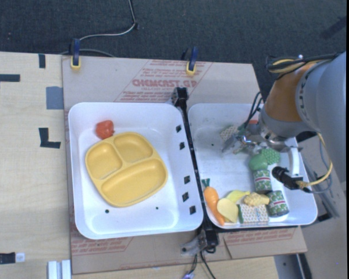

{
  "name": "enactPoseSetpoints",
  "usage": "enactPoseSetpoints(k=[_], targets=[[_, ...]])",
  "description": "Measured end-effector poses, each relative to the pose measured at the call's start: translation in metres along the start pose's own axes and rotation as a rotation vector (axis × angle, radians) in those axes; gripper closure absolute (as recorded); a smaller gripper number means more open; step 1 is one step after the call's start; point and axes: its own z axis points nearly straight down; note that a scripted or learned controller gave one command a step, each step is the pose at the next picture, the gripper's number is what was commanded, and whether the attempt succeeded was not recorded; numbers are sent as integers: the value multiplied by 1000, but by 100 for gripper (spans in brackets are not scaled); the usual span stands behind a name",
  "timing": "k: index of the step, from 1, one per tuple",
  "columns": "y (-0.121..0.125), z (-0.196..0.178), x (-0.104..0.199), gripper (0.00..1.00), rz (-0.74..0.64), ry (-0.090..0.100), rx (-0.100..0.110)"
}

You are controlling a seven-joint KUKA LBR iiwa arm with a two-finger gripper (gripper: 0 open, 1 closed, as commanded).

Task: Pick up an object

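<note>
Reaching in from the right, my arm [305,100], grey with its orange band above the wrist, bends down over the right bin [212,121]. My claw [237,141] sits low in the upper middle of that bin, its fingers pointing toward the divider between the two bins. Whether they are spread wide or pinched narrow I cannot tell; the metal parts blur together against the white floor. A small pale, speckled object [227,133] lies right at the tips, touching or nearly touching them, but I cannot see it held between them.

Just below my wrist stands a green object with a bumpy top [265,157], and under it a green can-like piece with a label [262,181]. Along the bin's near edge the rest crowd together: an orange carrot [212,200] beside the divider, a yellow piece [228,208] touching it, a yellow crinkled thing [256,199], a checkered block [253,214], and another small can [278,204] at the right end.

Across the divider, the left bin [81,202] holds a yellow plate with three compartments [125,168], lying flat near its middle. A small red object [104,128] rests just beside the plate's upper left rim, on the bin floor.

Both bins sit on a brown cardboard sheet [157,83] clamped at its far edge.
</note>
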Motion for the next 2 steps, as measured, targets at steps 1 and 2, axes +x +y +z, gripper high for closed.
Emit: enactPoseSetpoints(k=[1,2], targets=[[-42,-1,-4,0,1,-1,-7],[-111,-2,28,0,3,-2,-9]])
